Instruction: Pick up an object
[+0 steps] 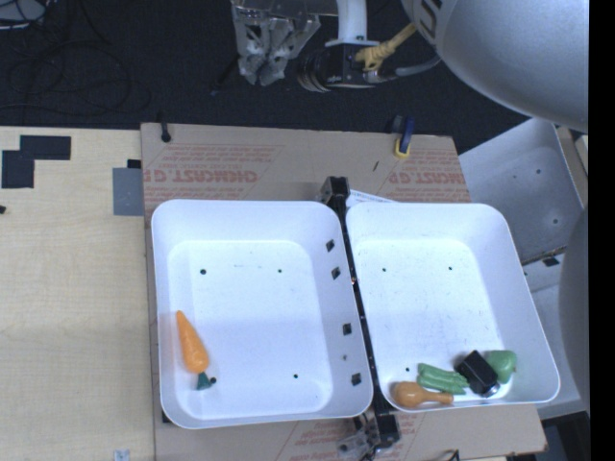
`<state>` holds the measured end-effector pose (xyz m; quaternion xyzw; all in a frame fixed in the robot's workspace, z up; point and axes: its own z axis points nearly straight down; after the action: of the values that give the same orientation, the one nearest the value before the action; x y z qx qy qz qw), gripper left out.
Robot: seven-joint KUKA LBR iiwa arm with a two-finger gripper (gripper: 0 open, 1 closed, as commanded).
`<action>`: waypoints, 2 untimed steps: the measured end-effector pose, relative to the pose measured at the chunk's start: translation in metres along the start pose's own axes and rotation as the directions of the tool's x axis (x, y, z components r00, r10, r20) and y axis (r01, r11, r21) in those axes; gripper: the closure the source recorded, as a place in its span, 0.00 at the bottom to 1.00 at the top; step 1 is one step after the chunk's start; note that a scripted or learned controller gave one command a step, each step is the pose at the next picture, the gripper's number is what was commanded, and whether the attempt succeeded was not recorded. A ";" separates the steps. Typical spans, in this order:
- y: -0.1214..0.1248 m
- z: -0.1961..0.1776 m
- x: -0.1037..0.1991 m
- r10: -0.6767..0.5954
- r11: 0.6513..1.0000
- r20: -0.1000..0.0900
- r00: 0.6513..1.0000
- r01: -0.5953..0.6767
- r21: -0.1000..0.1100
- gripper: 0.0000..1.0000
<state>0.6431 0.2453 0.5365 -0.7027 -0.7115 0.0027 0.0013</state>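
An orange toy carrot (pixel 191 343) lies near the front left corner of the left bin (pixel 240 221). In the right bin (pixel 423 221), at the front right corner, sit a green pod-shaped toy (pixel 440 377), an orange pear-shaped toy (pixel 417 395), a black block (pixel 478 372) and a green piece (pixel 502 362), all packed close together. My gripper (pixel 271 54) hangs high at the top of the view, above the bench's far edge and well away from both bins, with nothing between its fingers.
The grey arm (pixel 509 27) fills the top right. Cardboard (pixel 288 166) lies under the bins, with a yellow-and-blue clamp (pixel 404 140) at its far edge. Wooden benchtop (pixel 67 305) extends to the left. A black divider clip strip (pixel 346 296) runs between the bins.
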 end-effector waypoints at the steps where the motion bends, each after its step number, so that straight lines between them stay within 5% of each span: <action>1: 0.000 -0.009 0.002 -0.006 1.000 0.001 1.000 0.006 0.003 1.00; 2: 0.000 0.000 0.000 -0.002 1.000 0.001 1.000 0.002 0.001 1.00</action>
<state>0.6431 0.2454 0.5363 -0.7021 -0.7120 0.0032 0.0014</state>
